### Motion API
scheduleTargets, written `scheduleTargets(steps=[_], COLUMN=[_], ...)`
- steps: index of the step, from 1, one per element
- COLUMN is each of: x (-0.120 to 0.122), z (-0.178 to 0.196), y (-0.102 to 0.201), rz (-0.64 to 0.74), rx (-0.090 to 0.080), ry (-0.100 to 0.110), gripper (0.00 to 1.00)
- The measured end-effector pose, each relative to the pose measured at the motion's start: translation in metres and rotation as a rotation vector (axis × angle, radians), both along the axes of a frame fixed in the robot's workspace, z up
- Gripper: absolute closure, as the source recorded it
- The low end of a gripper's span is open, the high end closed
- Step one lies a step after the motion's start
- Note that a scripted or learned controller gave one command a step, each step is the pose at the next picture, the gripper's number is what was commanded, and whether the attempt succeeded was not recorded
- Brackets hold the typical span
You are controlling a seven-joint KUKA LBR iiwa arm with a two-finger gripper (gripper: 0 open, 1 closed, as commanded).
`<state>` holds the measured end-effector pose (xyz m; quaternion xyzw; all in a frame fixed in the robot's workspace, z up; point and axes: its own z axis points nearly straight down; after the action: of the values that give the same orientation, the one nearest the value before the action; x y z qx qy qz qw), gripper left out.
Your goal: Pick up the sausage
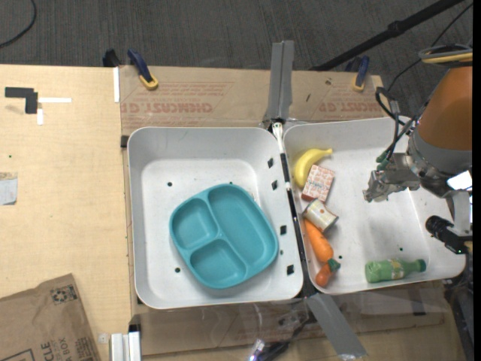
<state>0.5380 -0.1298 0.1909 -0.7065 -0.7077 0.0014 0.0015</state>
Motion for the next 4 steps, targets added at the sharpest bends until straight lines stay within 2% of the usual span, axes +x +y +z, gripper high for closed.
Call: scheduleTargets(steps=[1,2,3,4], x=[0.040,0.003,-0.008,0.019], z=[-0.084,-0.087,-0.088,-0.090], y=[0.027,0.004,0.021,0.031], rz=[0.242,0.005,0.077,-0.573], rx=[-0.001,0.004,-0.007,0.010], ry=[-0.008,-0.033,-0.034,-0.014], gripper=[0.00,0.00,0.00,0.00])
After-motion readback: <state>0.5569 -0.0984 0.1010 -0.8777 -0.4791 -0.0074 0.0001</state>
